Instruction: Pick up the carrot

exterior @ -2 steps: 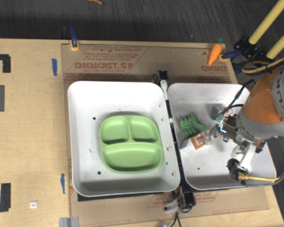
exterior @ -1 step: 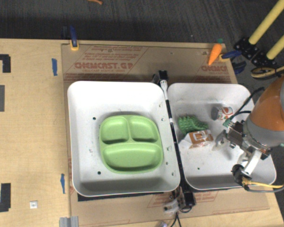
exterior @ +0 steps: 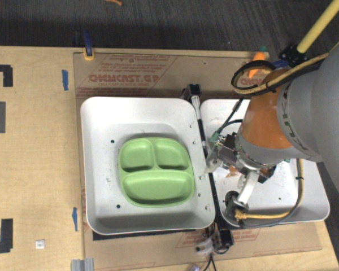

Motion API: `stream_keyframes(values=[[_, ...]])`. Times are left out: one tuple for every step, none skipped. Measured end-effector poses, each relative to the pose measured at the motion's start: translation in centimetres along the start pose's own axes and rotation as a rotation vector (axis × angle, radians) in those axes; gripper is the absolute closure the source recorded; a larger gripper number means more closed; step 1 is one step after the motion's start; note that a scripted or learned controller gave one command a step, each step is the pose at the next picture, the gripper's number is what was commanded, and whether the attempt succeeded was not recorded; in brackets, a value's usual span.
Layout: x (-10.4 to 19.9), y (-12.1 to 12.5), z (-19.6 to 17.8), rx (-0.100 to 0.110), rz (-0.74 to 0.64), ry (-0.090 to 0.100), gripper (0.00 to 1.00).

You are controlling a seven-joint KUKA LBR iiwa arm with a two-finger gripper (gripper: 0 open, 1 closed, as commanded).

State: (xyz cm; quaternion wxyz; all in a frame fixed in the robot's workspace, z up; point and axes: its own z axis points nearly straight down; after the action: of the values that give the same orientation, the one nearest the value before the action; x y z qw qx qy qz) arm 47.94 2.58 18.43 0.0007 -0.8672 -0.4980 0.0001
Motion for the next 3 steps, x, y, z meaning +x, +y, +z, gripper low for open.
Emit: stream_keyframes(values=[[-4.0,8.0,0.0,-0.001,-0.033,-0.001,0.00],[-9.0,10.6,6.9,-0.001,-0.047,0.000,0.00],[-10.5,6.0,8.8,0.002,-0.072,-0.001,0.00]])
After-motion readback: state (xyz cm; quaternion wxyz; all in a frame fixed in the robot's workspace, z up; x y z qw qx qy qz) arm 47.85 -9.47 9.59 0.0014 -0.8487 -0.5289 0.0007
